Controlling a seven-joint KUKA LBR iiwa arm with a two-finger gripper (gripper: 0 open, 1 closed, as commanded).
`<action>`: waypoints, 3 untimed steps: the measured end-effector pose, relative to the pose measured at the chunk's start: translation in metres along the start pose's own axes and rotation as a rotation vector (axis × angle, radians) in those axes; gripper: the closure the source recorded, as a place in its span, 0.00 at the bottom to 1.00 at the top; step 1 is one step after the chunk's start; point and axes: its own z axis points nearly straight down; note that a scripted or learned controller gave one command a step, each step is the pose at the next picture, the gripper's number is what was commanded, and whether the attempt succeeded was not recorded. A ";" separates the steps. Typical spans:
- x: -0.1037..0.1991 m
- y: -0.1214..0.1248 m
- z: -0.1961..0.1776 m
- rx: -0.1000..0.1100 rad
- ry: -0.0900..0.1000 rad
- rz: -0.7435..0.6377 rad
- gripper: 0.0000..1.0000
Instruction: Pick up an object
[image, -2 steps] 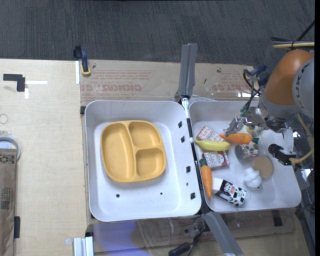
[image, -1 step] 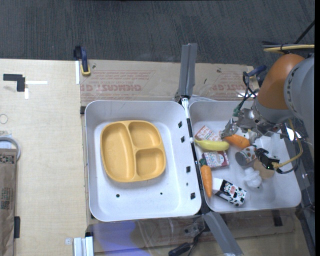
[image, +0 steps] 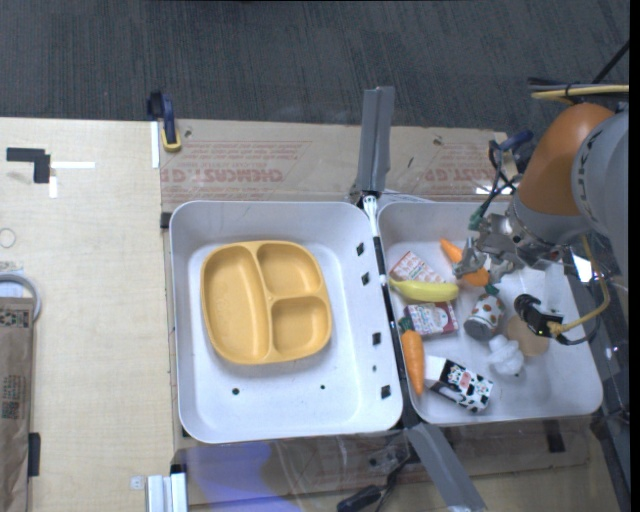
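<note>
The grey arm (image: 600, 170), with its glossy orange band, reaches in from the right over the right white bin (image: 560, 400). The gripper (image: 487, 258) sits low over the bin's upper middle, a dark metallic cluster with cables around it. Whether its claw is apart or together cannot be told; the tips are lost among the clutter beneath.

Contents of the right bin, all small toy-like items:
- A smooth, curved yellow banana (image: 424, 290) lies crosswise near the divider.
- A tapered orange carrot (image: 413, 361) lies lengthwise along the left wall.
- Two flat printed packets, red and white (image: 414, 267) and (image: 432, 319), sit above and below the banana.
- A black-and-white patterned box (image: 462, 385) rests near the front.
- A small cylindrical can (image: 482, 315) stands just below the gripper.
- A small orange wedge (image: 452, 250) lies just left of the gripper.
- A crumpled white lump (image: 506, 357) lies near the can.

The left white bin (image: 200, 400), shallow with rounded corners, holds a matte yellow sectioned tray (image: 267, 300) with three compartments.

The bench (image: 80, 350) is pale, wood-grained board.
</note>
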 end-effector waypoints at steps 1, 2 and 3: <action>0.082 -0.008 -0.090 -0.001 -0.002 0.125 1.00; 0.067 -0.017 -0.090 0.000 -0.002 0.018 1.00; 0.043 -0.025 -0.069 0.001 -0.002 0.306 1.00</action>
